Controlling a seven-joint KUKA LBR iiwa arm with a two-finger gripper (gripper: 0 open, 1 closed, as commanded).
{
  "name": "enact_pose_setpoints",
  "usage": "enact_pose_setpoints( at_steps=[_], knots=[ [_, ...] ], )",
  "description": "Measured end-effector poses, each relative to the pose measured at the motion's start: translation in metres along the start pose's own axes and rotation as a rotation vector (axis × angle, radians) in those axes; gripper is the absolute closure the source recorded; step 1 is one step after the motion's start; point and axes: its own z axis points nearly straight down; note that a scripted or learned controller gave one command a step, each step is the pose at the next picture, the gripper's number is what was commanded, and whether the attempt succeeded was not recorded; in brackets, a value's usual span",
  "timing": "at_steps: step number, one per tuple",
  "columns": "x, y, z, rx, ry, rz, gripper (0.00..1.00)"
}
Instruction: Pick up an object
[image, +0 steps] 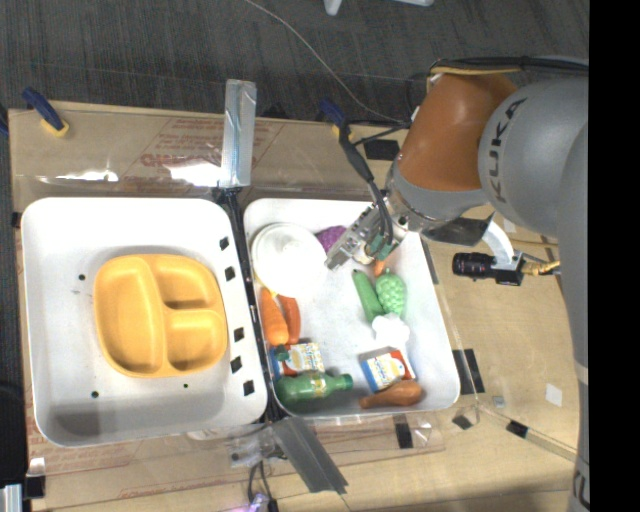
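The right bin holds several toy foods: a white bowl, a purple piece, orange carrots, a green cucumber, a green bumpy piece, a green bottle, a small carton, a blue and white box and an orange piece. My gripper hangs over the bin's upper middle, just right of the purple piece and above the cucumber. A small orange bit shows right under it.
The left bin carries a yellow divided tray. A strip of silver tape runs up from the seam between the bins. A black cable trails to the wrist. The grey arm fills the upper right.
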Motion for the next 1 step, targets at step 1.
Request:
enact_pose_setpoints(
  at_steps=[1],
  knots=[
    [0.0347,0.0553,-0.0046,-0.004,-0.006,0.104,1.0]
  ],
)
